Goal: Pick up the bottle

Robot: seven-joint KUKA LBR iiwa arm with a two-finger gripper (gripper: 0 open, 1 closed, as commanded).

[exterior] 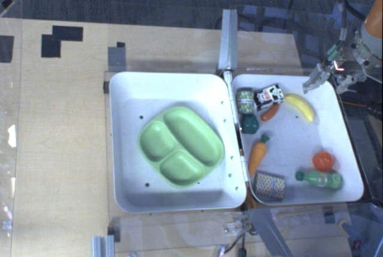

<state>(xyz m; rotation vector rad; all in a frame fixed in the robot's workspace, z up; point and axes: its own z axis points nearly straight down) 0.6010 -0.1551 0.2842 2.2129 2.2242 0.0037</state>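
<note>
Item: small green plastic bottle [319,179] with white cap, lying on its side at lower right of the right-hand white bin [353,148], beside an orange-red ball [322,161]; claw [328,73], fingers spread and empty, at upper right, apparently awaiting descent.

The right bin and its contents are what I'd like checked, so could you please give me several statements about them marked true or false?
1. The green bottle lies on its side near the right bin's front right corner. True.
2. The gripper holds the bottle. False: it sits at the bin's back right corner, far from the bottle.
3. The tomato sits just behind the bottle. True.
4. The banana lies in the left bin. False: it is in the right bin; the left bin holds a green divided plate.
</note>
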